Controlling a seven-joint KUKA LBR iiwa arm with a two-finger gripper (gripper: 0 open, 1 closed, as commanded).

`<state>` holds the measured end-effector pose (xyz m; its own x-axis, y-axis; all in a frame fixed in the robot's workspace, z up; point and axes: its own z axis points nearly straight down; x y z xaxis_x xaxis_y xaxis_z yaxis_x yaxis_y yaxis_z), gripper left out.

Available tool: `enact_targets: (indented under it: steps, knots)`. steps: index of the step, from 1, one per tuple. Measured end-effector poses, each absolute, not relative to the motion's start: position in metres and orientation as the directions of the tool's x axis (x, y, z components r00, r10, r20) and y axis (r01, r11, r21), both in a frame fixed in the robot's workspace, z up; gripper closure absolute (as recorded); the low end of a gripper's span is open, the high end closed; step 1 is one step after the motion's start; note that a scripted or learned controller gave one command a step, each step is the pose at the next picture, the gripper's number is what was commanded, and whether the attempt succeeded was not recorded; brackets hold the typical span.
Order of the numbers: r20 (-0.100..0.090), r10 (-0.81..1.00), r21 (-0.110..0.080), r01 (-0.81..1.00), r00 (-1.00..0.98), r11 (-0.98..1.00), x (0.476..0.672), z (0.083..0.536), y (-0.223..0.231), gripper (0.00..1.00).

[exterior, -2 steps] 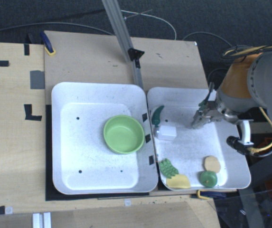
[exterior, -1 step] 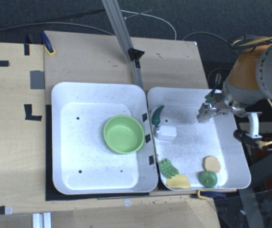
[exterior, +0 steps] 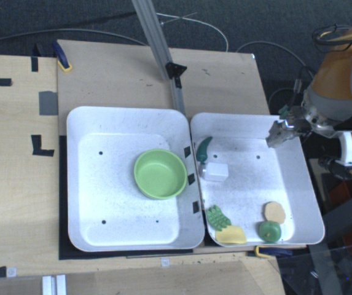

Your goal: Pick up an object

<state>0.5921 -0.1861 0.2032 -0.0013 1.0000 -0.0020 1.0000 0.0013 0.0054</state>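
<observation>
My gripper [exterior: 276,135] hangs over the upper right edge of the right bin [exterior: 298,165], with the orange-banded arm behind it at the right. The right bin holds a dark green pepper-like piece [exterior: 204,147], a white block [exterior: 215,171], a green leafy piece [exterior: 217,216], a yellow piece [exterior: 231,235], a tan round piece [exterior: 274,212] and a green round fruit [exterior: 269,231]. All lie well below and left of the gripper. A green bowl [exterior: 160,174] sits in the left bin [exterior: 89,165].
A grey pole [exterior: 154,32] slants down from the top to the gap between the bins. Cables run across the dark floor behind the bench. Black clips sit on the rim where the bins meet.
</observation>
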Motion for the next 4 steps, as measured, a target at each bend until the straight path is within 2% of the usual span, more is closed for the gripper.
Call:
enact_targets:
  steps: [1, 3, 4]
  knots:
    - [-0.001, 1.000, 0.004, 1.000, -0.002, 0.002, 0.592, 0.247, -0.182, 1.00]
    - [0.002, 1.000, -0.004, 1.000, -0.006, 0.006, 0.562, 0.230, -0.067, 1.00]
    - [0.002, 1.000, -0.003, 1.000, -0.007, 0.007, 0.553, 0.226, -0.011, 1.00]
